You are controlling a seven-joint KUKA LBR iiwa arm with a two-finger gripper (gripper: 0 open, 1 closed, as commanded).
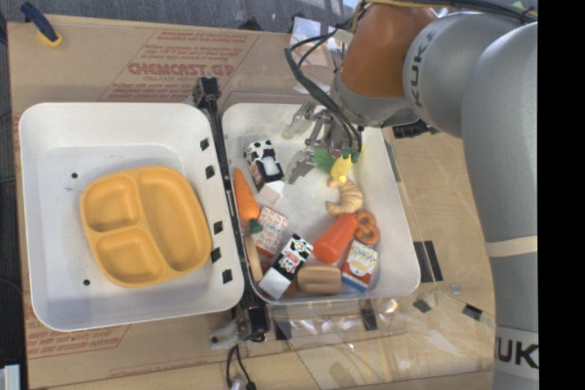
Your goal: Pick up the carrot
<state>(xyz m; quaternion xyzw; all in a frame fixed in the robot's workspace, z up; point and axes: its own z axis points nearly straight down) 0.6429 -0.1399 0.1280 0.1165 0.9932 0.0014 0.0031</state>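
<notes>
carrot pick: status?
Done: the arm is over the right bin. In hand: nothing visibly; the hand sits near the bin's back among the toys, apart from the carrot. Left: the carrot lies along the bin's left wall, so the reach, grasp and lift all remain.

Cardboard-covered bench [164,59] with two white bins [46,196] side by side
</notes>
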